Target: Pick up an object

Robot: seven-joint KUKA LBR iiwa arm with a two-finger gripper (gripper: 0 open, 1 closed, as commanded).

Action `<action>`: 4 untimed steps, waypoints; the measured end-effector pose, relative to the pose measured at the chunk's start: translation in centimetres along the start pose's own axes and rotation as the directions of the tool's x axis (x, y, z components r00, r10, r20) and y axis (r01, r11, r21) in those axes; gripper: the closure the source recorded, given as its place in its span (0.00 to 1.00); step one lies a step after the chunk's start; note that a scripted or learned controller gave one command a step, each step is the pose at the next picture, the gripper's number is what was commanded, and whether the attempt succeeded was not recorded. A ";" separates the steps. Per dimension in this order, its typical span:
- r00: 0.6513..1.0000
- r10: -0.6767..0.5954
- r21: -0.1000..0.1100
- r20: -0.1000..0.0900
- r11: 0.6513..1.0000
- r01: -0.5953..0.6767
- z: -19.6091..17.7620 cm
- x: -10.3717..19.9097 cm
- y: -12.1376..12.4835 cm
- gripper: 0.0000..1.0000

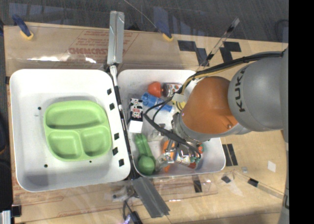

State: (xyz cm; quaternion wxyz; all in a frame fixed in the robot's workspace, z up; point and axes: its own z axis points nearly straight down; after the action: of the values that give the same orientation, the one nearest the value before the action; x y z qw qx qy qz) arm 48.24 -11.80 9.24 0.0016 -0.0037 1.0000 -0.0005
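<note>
While gripper [180, 155] hung low in right bin [216, 161], finger state unclear; green toy [143, 158] beside looked light, rigid, graspable mid-handle.

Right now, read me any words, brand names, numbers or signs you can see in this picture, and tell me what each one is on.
"KU": dark letters on the grey arm, cut off past that.
Red print on the clear sheet behind the left bin: too faint to read.
Black and white card in the right bin: print too small to read.
</note>
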 end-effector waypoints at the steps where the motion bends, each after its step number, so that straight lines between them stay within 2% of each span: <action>1: 1.000 -0.008 0.000 0.004 1.000 0.008 -1.1 -0.2 0.2 1.00; 2: 0.993 0.121 -0.001 0.000 0.993 -0.121 0.0 -0.5 -8.5 1.00; 3: 0.993 0.119 -0.002 0.000 0.993 -0.119 0.0 -0.6 -8.4 0.00; 4: 0.999 0.044 -0.003 -0.003 0.999 -0.044 0.1 0.5 -1.8 0.00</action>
State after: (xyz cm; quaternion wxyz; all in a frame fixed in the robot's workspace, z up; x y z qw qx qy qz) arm 47.79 -13.65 9.17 0.0000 0.0184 0.9998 0.0012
